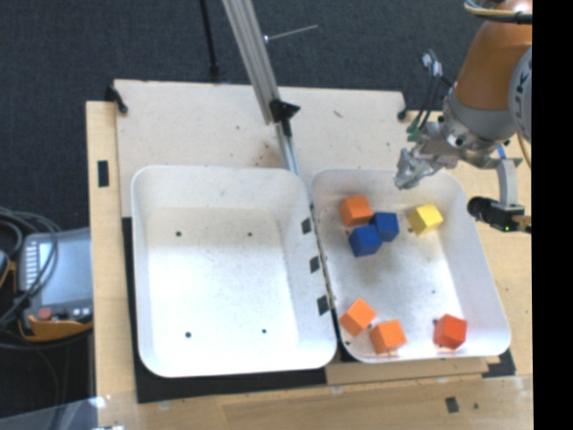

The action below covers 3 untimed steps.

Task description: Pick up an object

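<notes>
The right bin holds several cubes. An orange cube sits at its far left beside two blue cubes, with a yellow cube to their right. Near the front wall lie two orange cubes and a red-orange cube. My gripper hangs over the bin's far rim, above and just behind the yellow cube. Nothing shows between its fingertips.
The left bin stands beside the right one, with a low wall between them. A slanted metal pole rises from the bench behind the bins. A control pendant lies off the bench at left.
</notes>
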### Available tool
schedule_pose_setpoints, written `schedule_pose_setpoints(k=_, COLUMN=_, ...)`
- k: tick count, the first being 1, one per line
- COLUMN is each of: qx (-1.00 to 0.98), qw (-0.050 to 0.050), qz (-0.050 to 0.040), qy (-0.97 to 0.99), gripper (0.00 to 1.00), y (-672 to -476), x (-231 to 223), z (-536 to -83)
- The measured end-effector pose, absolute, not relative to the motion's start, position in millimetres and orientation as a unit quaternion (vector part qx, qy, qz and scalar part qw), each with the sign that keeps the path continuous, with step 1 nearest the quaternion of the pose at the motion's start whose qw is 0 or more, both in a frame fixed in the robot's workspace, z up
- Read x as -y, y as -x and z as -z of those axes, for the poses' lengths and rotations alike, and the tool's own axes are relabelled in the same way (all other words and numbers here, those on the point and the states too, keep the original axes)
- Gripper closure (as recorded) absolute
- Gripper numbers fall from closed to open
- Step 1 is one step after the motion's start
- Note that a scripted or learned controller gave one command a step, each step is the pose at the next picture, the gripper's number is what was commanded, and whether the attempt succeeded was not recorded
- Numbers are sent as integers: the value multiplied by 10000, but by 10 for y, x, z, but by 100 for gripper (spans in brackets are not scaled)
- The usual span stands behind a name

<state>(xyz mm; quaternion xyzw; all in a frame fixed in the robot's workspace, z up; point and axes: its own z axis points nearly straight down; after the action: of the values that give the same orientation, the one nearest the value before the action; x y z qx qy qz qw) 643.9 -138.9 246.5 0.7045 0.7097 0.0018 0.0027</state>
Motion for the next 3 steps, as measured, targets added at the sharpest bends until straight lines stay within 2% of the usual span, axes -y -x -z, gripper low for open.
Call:
schedule_pose_setpoints(k=1, qx=-7094, qw=35, qz=-23, qy=-7048, gripper=100, y=-6452, x=1404, z=-3015)
schedule_pose_setpoints(k=2, qx=-7088, qw=3, qz=3, qy=-7054, gripper=100, y=-6467, x=939, z=-2945)
schedule_pose_setpoints(k=3, qx=-7087, qw=1, qz=5, qy=-7055, gripper=100, y=-6381, x=551, z=-2858)
